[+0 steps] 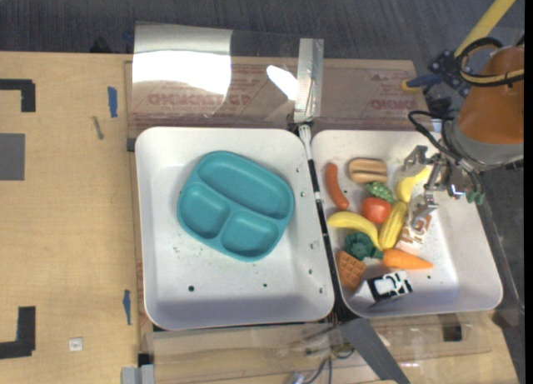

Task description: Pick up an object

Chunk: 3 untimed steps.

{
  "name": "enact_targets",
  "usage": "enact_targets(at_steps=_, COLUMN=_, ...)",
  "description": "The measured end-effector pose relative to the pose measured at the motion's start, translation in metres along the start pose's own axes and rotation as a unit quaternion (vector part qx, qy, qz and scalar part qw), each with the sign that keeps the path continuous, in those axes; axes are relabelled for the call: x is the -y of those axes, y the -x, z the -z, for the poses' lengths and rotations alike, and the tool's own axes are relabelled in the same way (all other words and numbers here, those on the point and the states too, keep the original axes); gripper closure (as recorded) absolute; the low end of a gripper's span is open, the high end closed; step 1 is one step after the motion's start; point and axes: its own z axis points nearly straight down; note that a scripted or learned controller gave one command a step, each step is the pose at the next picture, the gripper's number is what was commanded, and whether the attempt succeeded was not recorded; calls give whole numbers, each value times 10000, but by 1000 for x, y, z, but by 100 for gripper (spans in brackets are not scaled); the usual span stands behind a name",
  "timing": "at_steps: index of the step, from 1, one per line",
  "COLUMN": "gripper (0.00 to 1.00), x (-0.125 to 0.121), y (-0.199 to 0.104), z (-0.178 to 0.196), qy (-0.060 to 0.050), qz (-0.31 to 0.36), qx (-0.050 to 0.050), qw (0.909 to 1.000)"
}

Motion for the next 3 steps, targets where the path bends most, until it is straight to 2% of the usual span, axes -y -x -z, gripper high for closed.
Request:
enact_targets(at_steps=1, gripper=0, x=-12, y=-41, z=-18, qy=-8, qz=-776, qx=-6, qw=9970)
enact_targets(at_steps=2, gripper=0, x=-16, y=-15, z=-28, qy=8, qz=-415, qx=-104, qw=9991)
enact_targets(at_steps=3, gripper=100, x=-16, y=-11, z=-14, qy=-3, qz=-401, qx=-41, qw=9992)
